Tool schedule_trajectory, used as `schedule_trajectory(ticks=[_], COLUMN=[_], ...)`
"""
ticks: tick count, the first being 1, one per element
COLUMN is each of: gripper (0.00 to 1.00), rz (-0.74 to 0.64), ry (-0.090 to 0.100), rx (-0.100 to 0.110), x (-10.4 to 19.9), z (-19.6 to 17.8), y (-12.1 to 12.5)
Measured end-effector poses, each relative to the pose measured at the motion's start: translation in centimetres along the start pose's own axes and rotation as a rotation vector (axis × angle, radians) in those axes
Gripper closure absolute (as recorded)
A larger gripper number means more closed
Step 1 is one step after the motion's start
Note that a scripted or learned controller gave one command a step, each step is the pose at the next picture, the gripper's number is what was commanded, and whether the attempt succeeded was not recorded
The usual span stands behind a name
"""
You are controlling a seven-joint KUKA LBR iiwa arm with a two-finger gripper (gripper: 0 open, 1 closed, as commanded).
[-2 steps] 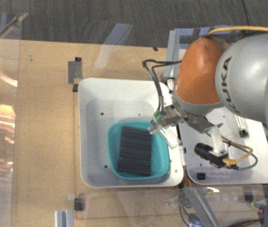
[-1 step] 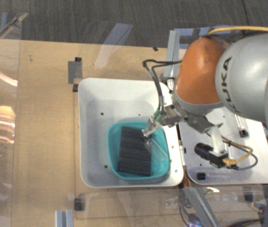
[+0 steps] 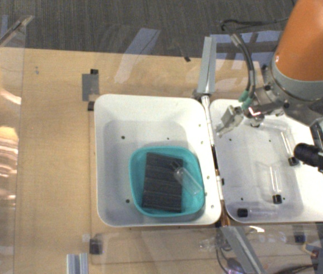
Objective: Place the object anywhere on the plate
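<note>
While arm reaches in from right, gripper (image 3: 230, 120) hovers above right bin (image 3: 321, 210), finger state unclear

From my remote station, I see a light wooden bench (image 3: 47, 170) filling most of the view. Dark grey ribbed carpet (image 3: 121, 10) runs along 12 o'clock. A clear panel (image 3: 1, 124) at 9 o'clock carries bright glare. A grey metal bracket (image 3: 91, 87) sits on the bench toward 10 o'clock.
</note>
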State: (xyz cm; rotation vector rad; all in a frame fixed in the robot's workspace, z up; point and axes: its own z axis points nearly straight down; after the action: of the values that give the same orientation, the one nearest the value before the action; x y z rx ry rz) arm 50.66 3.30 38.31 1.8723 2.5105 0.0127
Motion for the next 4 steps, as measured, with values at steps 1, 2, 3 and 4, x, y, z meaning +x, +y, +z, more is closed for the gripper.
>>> schedule_trajectory(ticks=[1, 2, 3, 4], gripper=[1.00, 1.00, 0.00, 0.00], rz=[-0.009, -0.091, -0.091, -0.085], ry=[-0.003, 0.004, 0.004, 0.001], rx=[-0.009, 0.009, 0.009, 0.005], x=[0.1, 3.1, 3.1, -2.3], z=[-1.1, 17.8, 17.8, 17.8], y=[0.3, -1.3, -1.3, -0.2])
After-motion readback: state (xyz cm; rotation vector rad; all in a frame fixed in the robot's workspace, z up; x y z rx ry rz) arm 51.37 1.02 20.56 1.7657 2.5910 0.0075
